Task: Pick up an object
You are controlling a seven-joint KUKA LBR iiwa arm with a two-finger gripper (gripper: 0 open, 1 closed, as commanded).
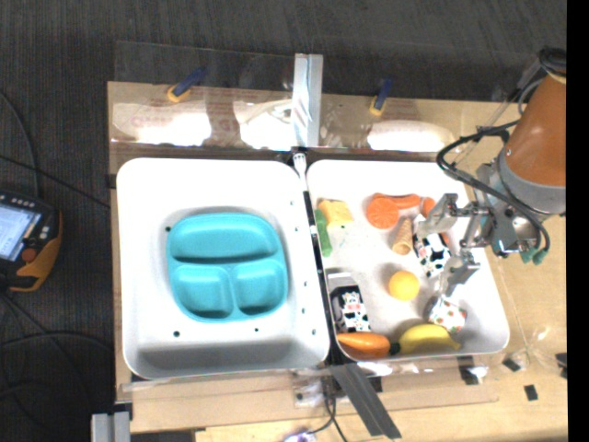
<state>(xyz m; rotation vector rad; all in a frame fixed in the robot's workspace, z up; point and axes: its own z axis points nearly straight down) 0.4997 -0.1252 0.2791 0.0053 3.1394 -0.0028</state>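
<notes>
Pick not yet made; toys lie loose in the right bin point(497, 288).
Gripper point(448, 238) hovers with fingers apart, empty, over the spotted cow toy point(432, 251); descent, closing and lift remain.

Dark grey carpet point(184, 7) covered the floor around the wooden table point(124, 95). A handheld screen point(23, 238) with black cables lay on the left.

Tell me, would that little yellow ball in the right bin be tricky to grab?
Probably. The yellow ball looks round and smooth, so it may slip from the gripper or roll on the flat floor of the right bin. It sits apart from its neighbours, so a nudge could send it off. It looks small, likely light.
</notes>
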